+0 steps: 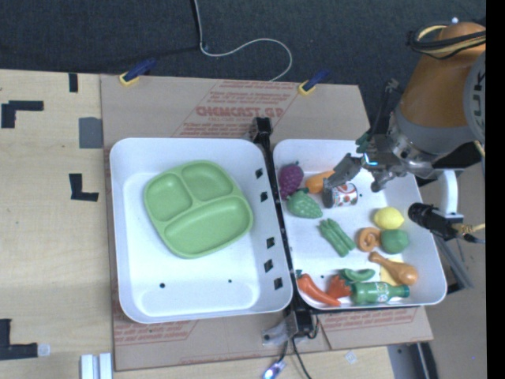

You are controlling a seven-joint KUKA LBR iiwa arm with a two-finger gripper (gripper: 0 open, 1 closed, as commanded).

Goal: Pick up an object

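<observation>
My gripper [357,183] hangs over the back of the right bin [432,247], its two dark fingers spread apart and nothing between them. Just below its left finger lies a small red and white can [346,197]. Beside that are an orange piece [317,184], a purple bunch of grapes [290,177] and a green leafy toy [304,205]. Further forward lie green beans [337,237], a lemon [388,217], an orange ring [367,239] and a green ball [395,241].
At the right bin's front edge are a drumstick [393,268], a green bottle [379,293] and a red vegetable [316,290]. The left bin [134,283] holds a green divided plate [199,208]. A black divider [272,212] runs between the bins.
</observation>
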